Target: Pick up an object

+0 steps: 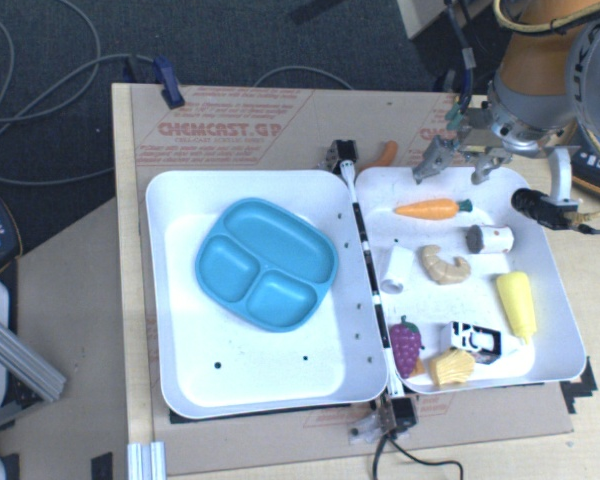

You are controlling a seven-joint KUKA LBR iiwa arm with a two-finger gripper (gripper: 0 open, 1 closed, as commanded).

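Note:
My gripper (453, 167) hangs open over the far edge of the right bin (560, 313), its two fingers spread with nothing between them. Just below it lies an orange toy carrot (427, 209). Further down the bin are a beige croissant-like piece (446, 265), a white and dark cylinder (490, 238), a yellow corn cob (517, 304), purple grapes (406, 344), a black and white block (477, 339) and a yellow cheese-like piece (452, 368).
The left bin (180, 358) holds a blue divided plate (267, 263). A clip strip joins the two bins at the middle. Cables and the arm's body crowd the upper right. Cardboard lies under both bins.

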